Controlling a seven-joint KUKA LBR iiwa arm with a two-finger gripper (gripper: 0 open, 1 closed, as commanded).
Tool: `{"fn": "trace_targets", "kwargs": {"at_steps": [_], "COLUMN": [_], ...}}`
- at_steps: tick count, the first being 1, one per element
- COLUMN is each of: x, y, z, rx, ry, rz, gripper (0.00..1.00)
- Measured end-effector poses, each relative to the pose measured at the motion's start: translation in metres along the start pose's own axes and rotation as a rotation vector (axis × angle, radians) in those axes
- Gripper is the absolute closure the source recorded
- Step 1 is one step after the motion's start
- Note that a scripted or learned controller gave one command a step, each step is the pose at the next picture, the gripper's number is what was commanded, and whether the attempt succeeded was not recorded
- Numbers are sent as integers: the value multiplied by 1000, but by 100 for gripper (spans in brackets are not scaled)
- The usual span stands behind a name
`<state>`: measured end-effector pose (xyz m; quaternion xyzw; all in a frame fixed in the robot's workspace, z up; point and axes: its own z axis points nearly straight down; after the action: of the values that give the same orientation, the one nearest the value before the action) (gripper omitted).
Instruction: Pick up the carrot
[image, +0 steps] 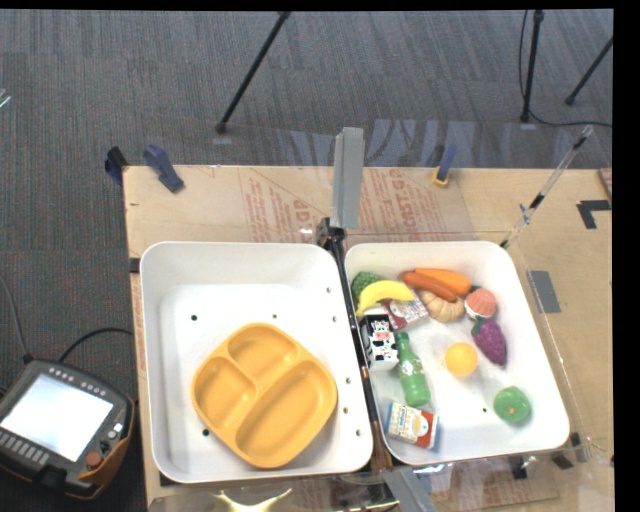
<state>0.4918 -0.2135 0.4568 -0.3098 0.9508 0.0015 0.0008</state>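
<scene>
The table (250, 205) carries two shallow white bins side by side. The left bin (165, 270) holds a yellow divided plate (265, 393) with three compartments, lying a little tilted toward the lower part of the bin.

The carrot (437, 281) is in the right bin (535, 370), near its upper edge. It lies almost flat, with the orange body pointing to the right. Its left end is just beside a banana (385, 293), and a beige pastry-like piece (444, 305) lies just under it and seems to touch it. To the right of this piece there is a small red and white round thing (481, 303), and below that a bunch of purple grapes (489, 340). A green leafy thing (362, 283) sits in the upper left corner of the bin, partly behind the banana.

In the middle of the right bin stands a small black and white milk carton (379, 339), and next to it lies a green bottle (412, 371). A small orange ball (460, 359) is between the bottle and the grapes. A green apple (512, 405) is near the lower right corner, and a little colourful box (411, 424) lies near the lower edge.

I cannot tell the state of the gripper. On the floor at the lower left there is a control pendant (62, 427) with a bright screen.
</scene>
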Motion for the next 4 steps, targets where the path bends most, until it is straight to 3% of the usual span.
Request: {"fn": "trace_targets", "kwargs": {"at_steps": [1,2,3,4], "x": [3,5,7,-2], "y": [4,7,8,1], "z": [-23,-30,26,2], "rx": [3,2,-4,2], "ry": [-2,-1,1,-1], "rz": [-53,-199,-283,-359], "gripper": [100,100,100,100]}}
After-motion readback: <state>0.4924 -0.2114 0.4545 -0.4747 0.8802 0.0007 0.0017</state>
